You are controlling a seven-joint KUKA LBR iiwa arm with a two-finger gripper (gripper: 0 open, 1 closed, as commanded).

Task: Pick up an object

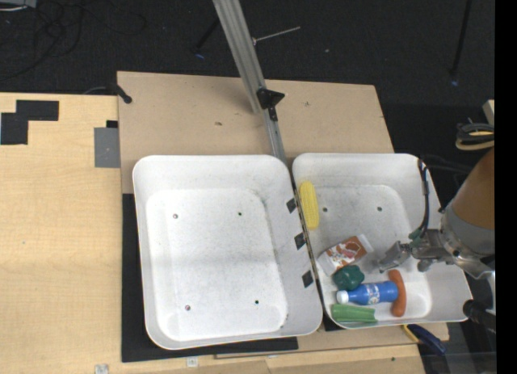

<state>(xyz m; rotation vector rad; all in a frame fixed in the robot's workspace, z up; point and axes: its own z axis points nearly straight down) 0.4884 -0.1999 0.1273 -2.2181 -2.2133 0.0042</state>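
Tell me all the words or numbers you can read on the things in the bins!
None can be read.
Red and white packet: it has printing, too blurred to read.
Blue and white bottle: any label is too small to make out.
Yellow corn, dark green object, orange sausage-shaped object and light green object: no writing visible.

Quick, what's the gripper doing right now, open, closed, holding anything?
Gripper: over the right bin, just above the orange sausage-shaped toy; whether it is open or closed cannot be told, and nothing is seen held.
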